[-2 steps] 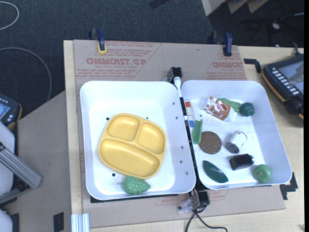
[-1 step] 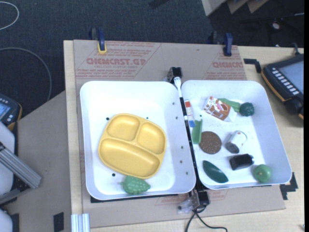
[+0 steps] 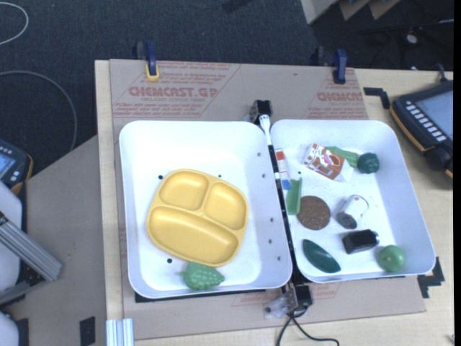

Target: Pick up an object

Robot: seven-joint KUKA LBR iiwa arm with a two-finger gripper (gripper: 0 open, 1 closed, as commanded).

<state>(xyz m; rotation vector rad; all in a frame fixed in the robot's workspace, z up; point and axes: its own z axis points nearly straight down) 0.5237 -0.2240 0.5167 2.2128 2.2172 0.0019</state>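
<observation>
- Across the counter lies a brown protective sheet (image 3: 180,85) printed with "CHEMCAST", held at its far edge by two blue clamps (image 3: 150,53); both shallow white bins sit on it, touching along their inner walls.
- Left bin (image 3: 131,193): smooth, glossy plastic with rounded corners. It holds a yellow divided plate (image 3: 194,216), a rounded square with two small compartments and one long one, lying flat and turned at a slant.
- Just beside the plate's near edge lies a green bumpy toy (image 3: 201,275), knobbly like a cluster of grapes, close to the bin's near wall.
- Right bin (image 3: 407,179) carries the smaller things, mostly apart from one another.
- By its inner wall lies a white marker pen (image 3: 280,167) with red and blue markings, and a flat green strip (image 3: 293,196) just below it.
- A crinkled red-and-white packet (image 3: 323,161) sits toward the far side, a green stick reaching from beside it to a dark green ball (image 3: 368,163).
- A brown round disc (image 3: 314,213) with a grainy, matte face lies mid-bin, touching the green strip.
- Near the disc is a small white-and-grey object (image 3: 353,209); its shape is unclear.
- A black block (image 3: 359,241), a dark green leaf-shaped piece (image 3: 320,256) with a sheen, and a round green apple (image 3: 391,258) lie along the near side.
</observation>
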